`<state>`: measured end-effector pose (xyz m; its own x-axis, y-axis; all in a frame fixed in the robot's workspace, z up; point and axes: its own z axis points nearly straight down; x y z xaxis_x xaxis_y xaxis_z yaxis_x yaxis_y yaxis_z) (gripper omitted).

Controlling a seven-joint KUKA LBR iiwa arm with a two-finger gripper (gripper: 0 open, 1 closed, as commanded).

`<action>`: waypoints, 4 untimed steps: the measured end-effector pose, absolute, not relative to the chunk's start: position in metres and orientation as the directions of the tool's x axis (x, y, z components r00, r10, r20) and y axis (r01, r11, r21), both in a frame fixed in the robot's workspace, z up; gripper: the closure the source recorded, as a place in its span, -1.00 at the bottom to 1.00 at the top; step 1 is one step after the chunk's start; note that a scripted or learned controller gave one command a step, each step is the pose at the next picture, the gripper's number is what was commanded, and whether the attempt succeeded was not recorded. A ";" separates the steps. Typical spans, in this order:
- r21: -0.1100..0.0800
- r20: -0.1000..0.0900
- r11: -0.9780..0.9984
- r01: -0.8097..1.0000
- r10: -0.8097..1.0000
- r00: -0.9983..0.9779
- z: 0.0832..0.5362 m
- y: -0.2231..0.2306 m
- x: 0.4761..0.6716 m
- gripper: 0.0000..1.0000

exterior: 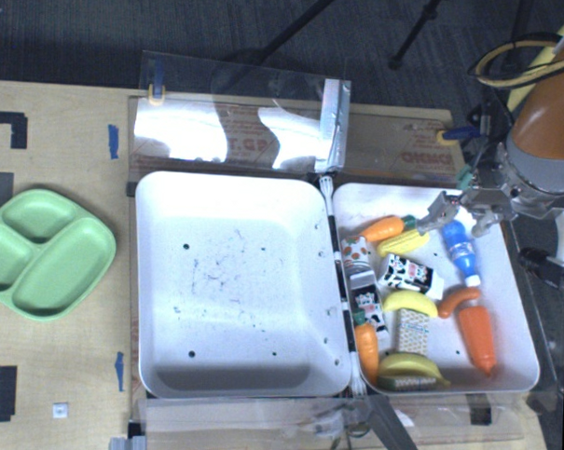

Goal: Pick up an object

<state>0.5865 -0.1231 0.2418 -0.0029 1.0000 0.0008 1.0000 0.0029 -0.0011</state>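
My gripper hangs open over the back of the right bin, its grey fingers spread apart. Just below it lies a blue bottle with a white cap, and nothing sits between the fingers. The bin is crowded with a large orange carrot, a smaller carrot beside a yellow corn cob, a black-and-white patterned box, a banana and another yellow fruit.
The left bin is bare white with faint scuffs. A green divided plate rests on the bench at far left. A clear plastic panel stands behind the bins. Cables run at the top right.
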 end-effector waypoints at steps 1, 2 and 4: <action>0.001 0.000 -0.132 0.991 0.991 0.132 0.207 -0.180 0.601 -1.00; -0.001 0.000 -0.183 0.983 0.983 0.183 0.145 -0.206 0.620 -1.00; 0.005 0.007 -0.177 0.984 0.984 0.177 0.097 -0.201 0.652 -1.00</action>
<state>0.6521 -0.2008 0.0973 0.1772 0.9842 0.0066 0.9842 -0.1772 0.0049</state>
